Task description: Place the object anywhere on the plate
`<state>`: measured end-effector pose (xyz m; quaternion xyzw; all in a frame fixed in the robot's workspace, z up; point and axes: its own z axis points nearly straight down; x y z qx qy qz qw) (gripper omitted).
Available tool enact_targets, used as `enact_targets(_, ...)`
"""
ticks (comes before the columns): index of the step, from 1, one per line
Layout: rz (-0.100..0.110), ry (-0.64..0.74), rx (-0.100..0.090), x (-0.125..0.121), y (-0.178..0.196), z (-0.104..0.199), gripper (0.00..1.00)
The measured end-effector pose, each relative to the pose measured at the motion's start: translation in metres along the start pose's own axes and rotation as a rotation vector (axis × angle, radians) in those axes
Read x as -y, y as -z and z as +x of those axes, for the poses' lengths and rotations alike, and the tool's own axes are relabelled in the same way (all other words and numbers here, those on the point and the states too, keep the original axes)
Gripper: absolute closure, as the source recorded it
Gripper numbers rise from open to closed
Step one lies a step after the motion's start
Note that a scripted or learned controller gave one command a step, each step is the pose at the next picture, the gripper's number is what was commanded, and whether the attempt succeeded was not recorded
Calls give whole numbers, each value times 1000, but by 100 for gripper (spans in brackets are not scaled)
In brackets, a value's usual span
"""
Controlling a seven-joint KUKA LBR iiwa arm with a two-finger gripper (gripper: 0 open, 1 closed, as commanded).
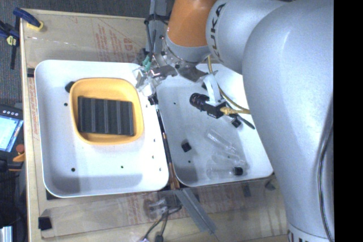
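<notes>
1. The wooden bench (85, 37) is pale plywood with faint red printing, and it carries two shallow white bins side by side.
2. The left bin (57, 167) sits toward 9 o'clock on the bench.
3. The right bin (193, 170) sits toward 3 o'clock, its rim touching the left bin's.
4. A blue clamp (27, 18) grips the bench's corner at 10 o'clock.

Robot lab: plywood bench (102, 37), clamps (25, 18)

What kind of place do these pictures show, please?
Probably a robotics lab test bench: a KUKA arm reaches over two white bins on a wooden board, one holding a yellow plate.
</notes>
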<state>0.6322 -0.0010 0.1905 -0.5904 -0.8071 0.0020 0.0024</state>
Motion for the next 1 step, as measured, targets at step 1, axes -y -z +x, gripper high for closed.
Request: enact_targets(1,0,-1,1,0,0,0,0)
